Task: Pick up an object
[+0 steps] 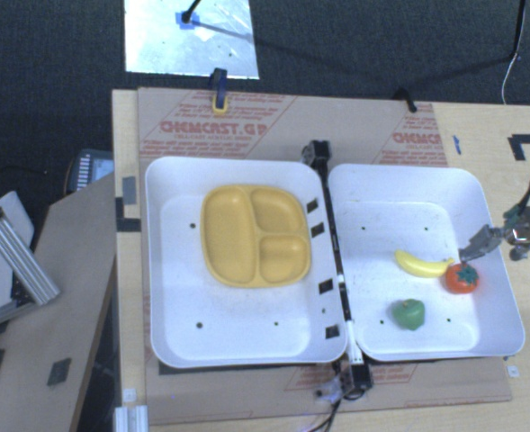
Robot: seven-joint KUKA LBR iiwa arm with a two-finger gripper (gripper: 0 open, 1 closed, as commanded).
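One curved yellow banana [422,264] touches a red tomato [462,278].

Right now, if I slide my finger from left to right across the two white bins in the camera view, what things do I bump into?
yellow divided plate → green pepper → tomato → gripper. The banana lies above the green pepper and overlaps its span, so I leave it out of the order.

"CHEMCAST GP" on brown sheet [212,126]
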